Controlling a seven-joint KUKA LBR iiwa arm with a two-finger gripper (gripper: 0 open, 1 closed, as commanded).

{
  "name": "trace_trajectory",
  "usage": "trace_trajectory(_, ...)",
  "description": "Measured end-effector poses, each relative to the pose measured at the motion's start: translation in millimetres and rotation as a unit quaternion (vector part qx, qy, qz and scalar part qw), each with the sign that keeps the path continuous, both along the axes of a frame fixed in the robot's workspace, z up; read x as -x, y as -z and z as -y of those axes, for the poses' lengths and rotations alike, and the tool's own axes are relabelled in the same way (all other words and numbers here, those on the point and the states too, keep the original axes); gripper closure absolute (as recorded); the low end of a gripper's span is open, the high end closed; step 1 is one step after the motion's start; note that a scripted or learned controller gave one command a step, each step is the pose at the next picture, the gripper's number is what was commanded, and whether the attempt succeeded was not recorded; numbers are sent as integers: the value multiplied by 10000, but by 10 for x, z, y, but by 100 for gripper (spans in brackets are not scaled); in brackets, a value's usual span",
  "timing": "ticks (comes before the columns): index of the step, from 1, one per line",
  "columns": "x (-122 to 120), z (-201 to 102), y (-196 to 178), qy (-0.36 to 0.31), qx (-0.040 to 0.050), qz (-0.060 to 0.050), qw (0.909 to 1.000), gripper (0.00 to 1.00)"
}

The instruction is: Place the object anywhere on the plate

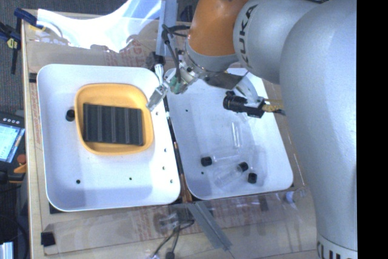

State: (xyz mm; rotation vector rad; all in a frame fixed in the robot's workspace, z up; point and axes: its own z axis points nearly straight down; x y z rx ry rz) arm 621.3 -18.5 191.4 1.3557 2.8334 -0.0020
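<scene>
My left bin (91, 188) holds a yellow plate (115, 121); clear vials (235, 133) lie in my right bin (200, 115); my gripper's (159, 89) grip I cannot tell.

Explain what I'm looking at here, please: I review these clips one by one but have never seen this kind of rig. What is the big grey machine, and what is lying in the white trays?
The big grey machine is a robot arm with an orange band above its wrist. It reaches in from the right, and the single camera looks down on the bench at a slant. At the arm's tip is a gripper, poised over the inner edge of the left bin, next to the plate. From this angle it is too small to tell whether it holds anything.

The left bin holds a yellow plate with a dark ribbed insert on it. The right bin holds several clear tubes with black caps, lying loose. The job is to put one object onto the plate.
</scene>
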Motion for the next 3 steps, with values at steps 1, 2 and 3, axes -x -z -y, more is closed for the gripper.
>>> trace_trajectory(1, 0, 3, -1, 3, 1, 1, 10000, 0)
trace_trajectory(2, 0, 3, -1, 3, 1, 1, 10000, 0)
trace_trajectory(3, 106, -159, -411, -649, -2, 5, 9979, 0)
